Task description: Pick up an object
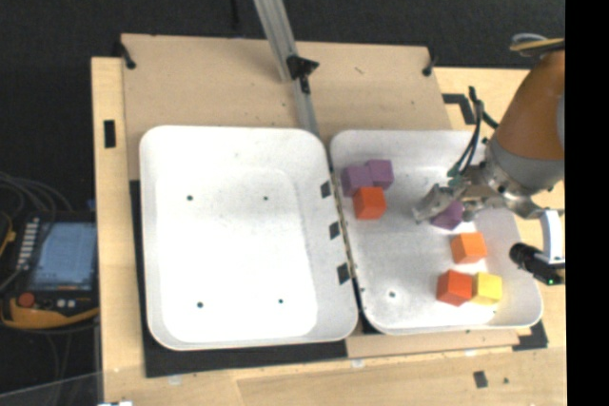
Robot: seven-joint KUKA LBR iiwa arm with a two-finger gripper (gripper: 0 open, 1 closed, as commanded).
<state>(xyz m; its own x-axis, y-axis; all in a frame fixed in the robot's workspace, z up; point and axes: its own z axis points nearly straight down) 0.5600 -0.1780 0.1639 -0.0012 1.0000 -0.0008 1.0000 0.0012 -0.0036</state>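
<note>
Dark flooring surrounds the pale wooden tabletop (pixel 228 81), which carries two shallow white bins pushed edge to edge. Nothing lies in the left bin (pixel 238 238); all the blocks sit in the right bin (pixel 404 157), where I am working. I reach in from the right, my grey arm (pixel 533 124) bulking over that bin's far corner. My fingers (pixel 443 204) are down at a small purple block (pixel 448 217) near the bin's middle; whether they are spread or closed on it I cannot tell, since the wrist hides them. I judge this block the target because it lies apart from the others, with bare floor around it. A larger purple block (pixel 368 174) touches an orange block (pixel 370 203) by the left wall. Nearer the front rim sit another orange block (pixel 468 247), a red-orange block (pixel 456 287) and a yellow block (pixel 488 287), these two touching.
</note>
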